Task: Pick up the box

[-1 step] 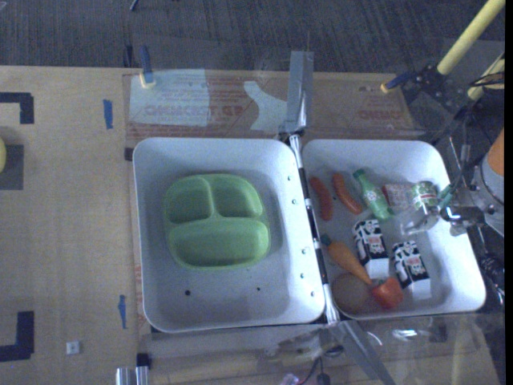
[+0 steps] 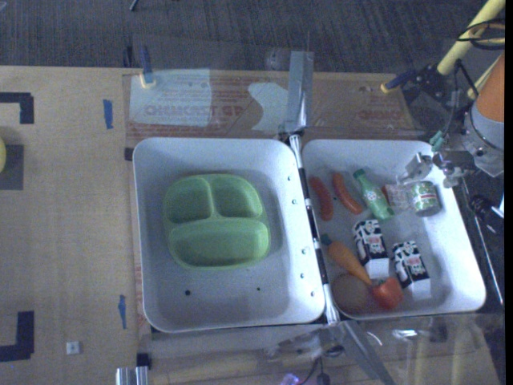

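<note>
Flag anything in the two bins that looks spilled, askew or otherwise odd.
Nothing looks spilled or damaged. The green divided plate lies flat in the left bin. The right bin holds loose toy food lying at mixed angles, including two cow-print boxes, both tilted but intact.

Two black-and-white boxes point(image 2: 369, 240) point(image 2: 410, 265) lie side by side in the right bin point(image 2: 465, 239).

A: Where is your arm?
B: Your grey arm point(image 2: 490, 135), orange band uppermost, enters at the right edge.
A: And its tip?
B: Your gripper point(image 2: 422, 167) points leftward, low over the right bin's far corner.
</note>
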